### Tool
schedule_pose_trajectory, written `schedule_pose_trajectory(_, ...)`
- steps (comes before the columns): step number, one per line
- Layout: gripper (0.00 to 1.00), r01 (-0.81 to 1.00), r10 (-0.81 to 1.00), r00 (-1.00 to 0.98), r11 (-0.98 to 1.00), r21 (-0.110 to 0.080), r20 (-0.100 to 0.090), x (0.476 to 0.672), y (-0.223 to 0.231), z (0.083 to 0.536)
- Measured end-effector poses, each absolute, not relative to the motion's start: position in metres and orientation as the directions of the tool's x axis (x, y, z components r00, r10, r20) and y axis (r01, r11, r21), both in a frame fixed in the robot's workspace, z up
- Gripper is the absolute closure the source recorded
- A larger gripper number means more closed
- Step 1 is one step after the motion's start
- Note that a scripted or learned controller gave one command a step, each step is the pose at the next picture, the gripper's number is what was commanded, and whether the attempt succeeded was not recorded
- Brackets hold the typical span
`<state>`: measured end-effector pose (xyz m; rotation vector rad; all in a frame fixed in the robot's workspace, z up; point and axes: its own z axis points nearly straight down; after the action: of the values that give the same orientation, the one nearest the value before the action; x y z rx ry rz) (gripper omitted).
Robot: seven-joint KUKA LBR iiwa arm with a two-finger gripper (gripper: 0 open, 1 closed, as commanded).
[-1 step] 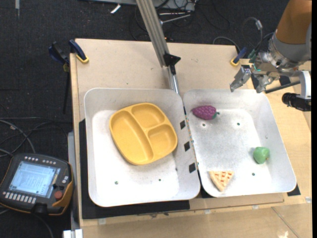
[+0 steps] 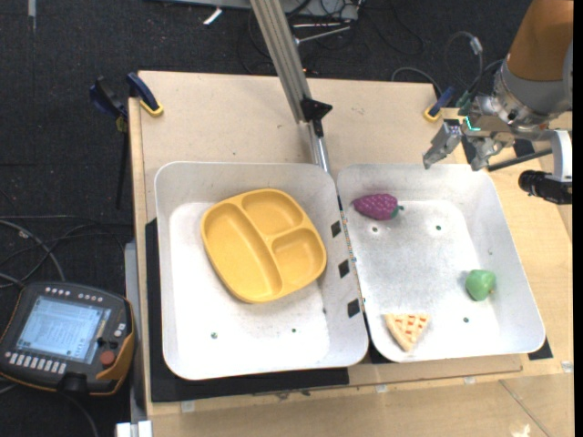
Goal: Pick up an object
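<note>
Gripper (image 2: 463, 147) seen open, nothing held — above the right bin's (image 2: 510, 244) far edge.
A purple grape cluster (image 2: 376, 206), knobbly, lies below-left of it — long axis across the view, stem end pointed right.

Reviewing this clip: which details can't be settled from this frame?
- Gripper, camera view: small and blurred against the bench, so its state is unreadable.
- Arm: cut off by the top and right edges.
- Purple toy, green toy: too small to identify exactly.
- Pendant screen: text too small to read.
</note>
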<state>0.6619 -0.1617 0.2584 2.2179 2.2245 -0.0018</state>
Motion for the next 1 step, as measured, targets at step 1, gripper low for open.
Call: schedule_pose_trajectory(1,0.00,1.000,1.000,-0.003,0.003,-0.004,0.000,0.6627,-0.1539,0.2121)
